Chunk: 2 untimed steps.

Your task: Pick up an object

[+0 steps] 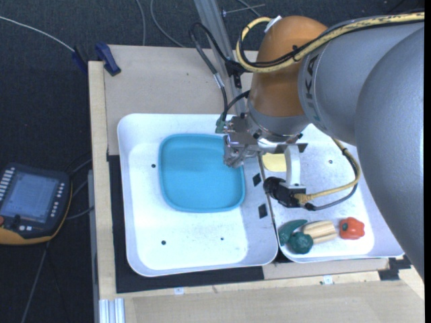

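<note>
A blue tray (199,172) with rounded corners lies in the left white bin (145,241). My gripper (234,155) hangs over the tray's right edge, close to the wall between the two bins. In the right bin (337,170) a green object (296,237), a tan cylinder (320,231) and a red pepper-like piece (351,229) lie along the front edge. A yellow piece (273,161) peeks out from under the wrist. I see nothing held by the gripper.
The grey arm with its orange band (283,66) covers much of the right bin. A black and yellow cable (316,192) loops from the wrist over that bin. A blue clamp (108,58) sits on the bench's back left corner.
</note>
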Each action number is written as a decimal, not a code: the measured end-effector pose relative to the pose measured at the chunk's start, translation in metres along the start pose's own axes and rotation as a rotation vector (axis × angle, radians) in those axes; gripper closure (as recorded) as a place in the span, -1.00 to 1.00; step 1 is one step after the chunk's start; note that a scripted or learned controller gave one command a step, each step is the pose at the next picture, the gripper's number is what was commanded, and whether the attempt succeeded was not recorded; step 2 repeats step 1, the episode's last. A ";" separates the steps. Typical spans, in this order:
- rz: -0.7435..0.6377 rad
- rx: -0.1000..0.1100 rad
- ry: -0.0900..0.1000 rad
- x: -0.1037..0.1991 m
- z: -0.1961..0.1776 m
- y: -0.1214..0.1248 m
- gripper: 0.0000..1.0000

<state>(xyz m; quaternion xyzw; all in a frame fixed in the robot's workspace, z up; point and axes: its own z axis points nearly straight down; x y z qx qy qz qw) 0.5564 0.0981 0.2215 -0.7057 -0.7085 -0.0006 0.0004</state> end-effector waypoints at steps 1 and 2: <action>0.004 0.000 -0.001 -0.002 0.000 0.000 -1.00; 0.004 0.000 -0.001 -0.002 0.000 0.000 -1.00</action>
